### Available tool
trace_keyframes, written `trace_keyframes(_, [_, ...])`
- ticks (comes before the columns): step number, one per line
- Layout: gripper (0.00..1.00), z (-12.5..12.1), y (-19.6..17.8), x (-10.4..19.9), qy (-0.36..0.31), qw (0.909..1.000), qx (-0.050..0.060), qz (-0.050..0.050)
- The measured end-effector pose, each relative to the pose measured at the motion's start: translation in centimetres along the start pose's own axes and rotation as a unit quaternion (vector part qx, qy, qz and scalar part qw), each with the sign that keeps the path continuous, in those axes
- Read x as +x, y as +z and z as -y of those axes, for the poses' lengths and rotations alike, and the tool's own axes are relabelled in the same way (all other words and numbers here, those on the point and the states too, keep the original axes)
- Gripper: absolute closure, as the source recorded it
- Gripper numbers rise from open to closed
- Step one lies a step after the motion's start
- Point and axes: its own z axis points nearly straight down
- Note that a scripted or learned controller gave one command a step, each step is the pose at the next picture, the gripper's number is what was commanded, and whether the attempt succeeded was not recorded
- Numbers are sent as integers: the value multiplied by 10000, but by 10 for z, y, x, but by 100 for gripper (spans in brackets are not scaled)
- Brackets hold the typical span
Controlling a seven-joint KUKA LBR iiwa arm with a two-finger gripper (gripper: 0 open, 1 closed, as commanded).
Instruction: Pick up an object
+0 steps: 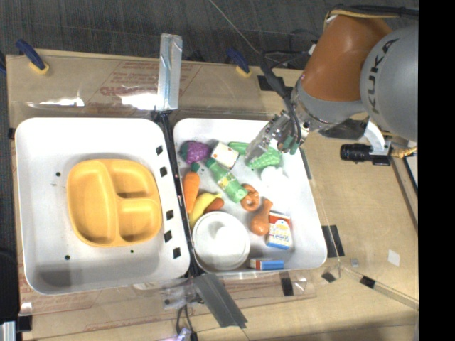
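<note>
Gripper (274, 142) just above green toy (267, 160)

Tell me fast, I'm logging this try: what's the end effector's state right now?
End effector: low over the right bin, just above a green toy; whether it is open, closed or holding anything cannot be told.

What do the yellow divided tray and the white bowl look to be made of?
The yellow divided tray looks like moulded plastic, matte: even colour, rounded compartment edges, soft sheen. The white bowl could be plastic or glazed ceramic: smooth, uniformly white, with a faint gloss; the view cannot settle which.
</note>
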Motion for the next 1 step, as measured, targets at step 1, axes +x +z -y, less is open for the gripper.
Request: trace_keyframes(1, [100,-1,-11,0,-35,10000,1,9])
